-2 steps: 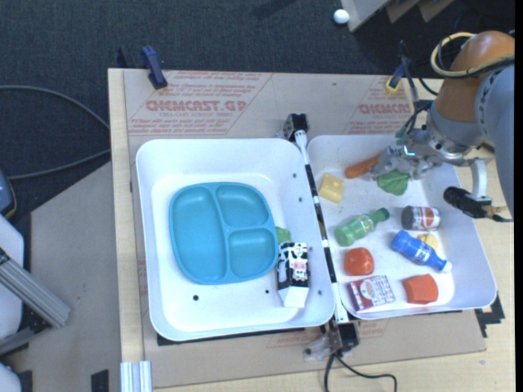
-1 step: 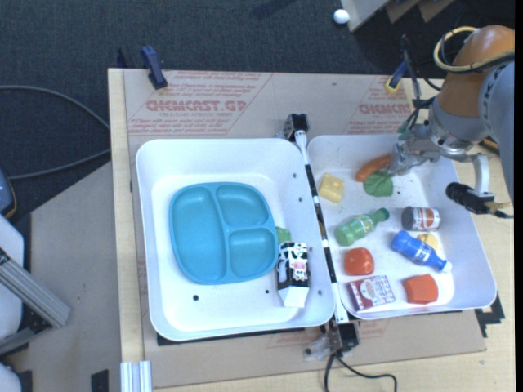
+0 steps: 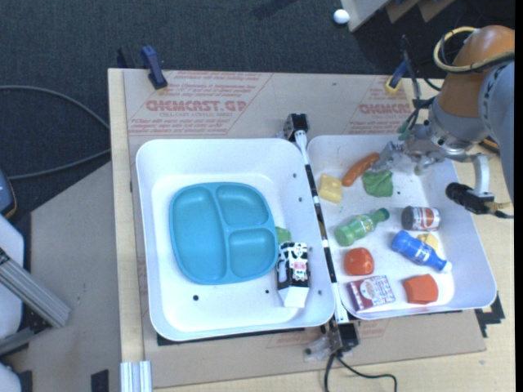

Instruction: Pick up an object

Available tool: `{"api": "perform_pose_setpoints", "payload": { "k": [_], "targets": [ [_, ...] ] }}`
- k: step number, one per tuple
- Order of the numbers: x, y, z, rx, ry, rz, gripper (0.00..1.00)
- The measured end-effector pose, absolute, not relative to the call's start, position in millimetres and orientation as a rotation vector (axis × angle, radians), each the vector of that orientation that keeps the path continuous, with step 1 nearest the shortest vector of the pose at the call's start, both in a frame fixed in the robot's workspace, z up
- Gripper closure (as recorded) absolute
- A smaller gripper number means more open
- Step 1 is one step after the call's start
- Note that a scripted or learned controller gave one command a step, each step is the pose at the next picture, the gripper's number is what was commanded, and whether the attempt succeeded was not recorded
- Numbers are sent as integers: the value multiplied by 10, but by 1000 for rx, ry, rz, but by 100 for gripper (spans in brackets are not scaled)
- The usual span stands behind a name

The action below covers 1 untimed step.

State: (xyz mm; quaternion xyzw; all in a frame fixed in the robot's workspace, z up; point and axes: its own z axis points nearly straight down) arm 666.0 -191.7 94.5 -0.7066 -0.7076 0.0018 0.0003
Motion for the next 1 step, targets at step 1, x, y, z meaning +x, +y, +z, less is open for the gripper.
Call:
{"api": "perform_pose_setpoints", "payload": {
  "k": [1],
  "targets": [
    [6074, -2194, 850, -2212, -2220, -7, 0]
  ]
}}
